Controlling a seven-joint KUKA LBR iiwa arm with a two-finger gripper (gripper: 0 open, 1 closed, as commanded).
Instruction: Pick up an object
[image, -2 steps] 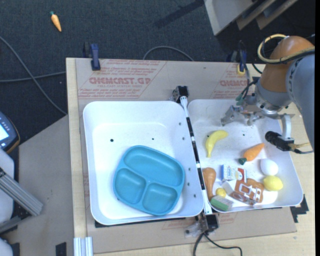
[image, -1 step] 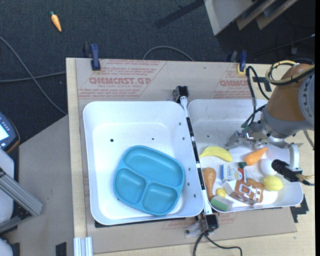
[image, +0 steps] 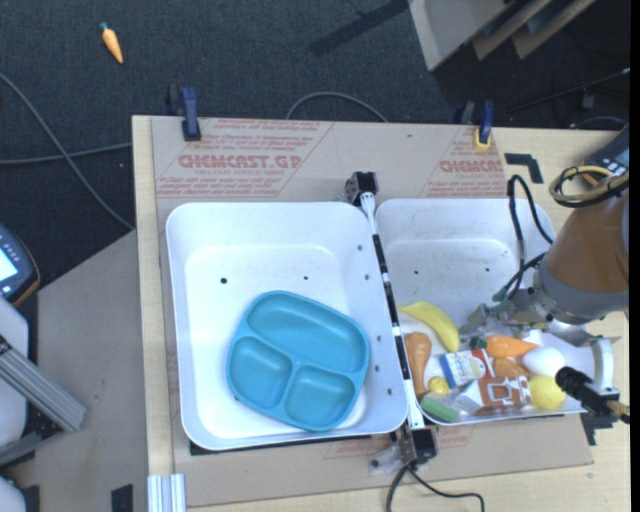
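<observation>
Pale cardboard-covered worktop (image: 300, 160) printed with red lettering, clamped by blue clips at rear edge; dark carpet (image: 80, 120) behind, crossed by cables. Blue plastic three-compartment plate (image: 297, 358) seen in left white bin (image: 200, 240). Toy food heaped in right white bin (image: 440, 240): yellow banana (image: 432, 320), orange carrot (image: 508, 347), white egg (image: 545, 361). Jaws (image: 490, 318) lowered near carrot, possibly touching; opening cannot be told.

A board-topped bench (image: 300, 160) printed with red lettering fills mid-frame. Two white bins sit directly on it: the left bin (image: 200, 300) and the right bin (image: 450, 230), touching at centre.
</observation>
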